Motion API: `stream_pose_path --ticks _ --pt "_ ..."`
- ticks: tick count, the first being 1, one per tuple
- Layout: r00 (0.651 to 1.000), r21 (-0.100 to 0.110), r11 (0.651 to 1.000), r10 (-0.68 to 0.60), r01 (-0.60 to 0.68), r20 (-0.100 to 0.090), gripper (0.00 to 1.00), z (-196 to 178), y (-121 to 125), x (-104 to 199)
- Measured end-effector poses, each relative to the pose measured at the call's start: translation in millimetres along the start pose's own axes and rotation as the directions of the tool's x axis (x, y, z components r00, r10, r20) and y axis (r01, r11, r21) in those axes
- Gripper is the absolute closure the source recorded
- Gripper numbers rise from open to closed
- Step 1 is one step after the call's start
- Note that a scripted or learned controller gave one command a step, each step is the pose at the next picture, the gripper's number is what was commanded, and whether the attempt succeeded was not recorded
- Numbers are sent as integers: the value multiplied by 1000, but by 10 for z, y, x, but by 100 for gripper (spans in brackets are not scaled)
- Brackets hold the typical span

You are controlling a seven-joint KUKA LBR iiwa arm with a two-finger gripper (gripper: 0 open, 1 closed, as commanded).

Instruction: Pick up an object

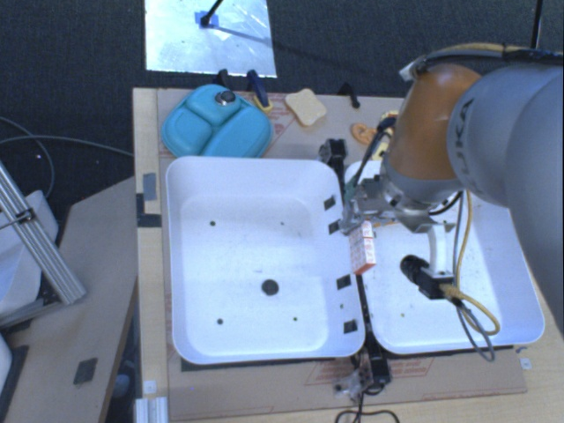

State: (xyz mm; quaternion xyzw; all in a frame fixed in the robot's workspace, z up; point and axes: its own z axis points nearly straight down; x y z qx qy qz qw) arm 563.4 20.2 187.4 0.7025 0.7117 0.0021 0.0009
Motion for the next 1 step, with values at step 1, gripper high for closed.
stream_pose_path --ticks 1 --pt "1000 -4 1000 14 -13 1 100 -857 -466 -232"
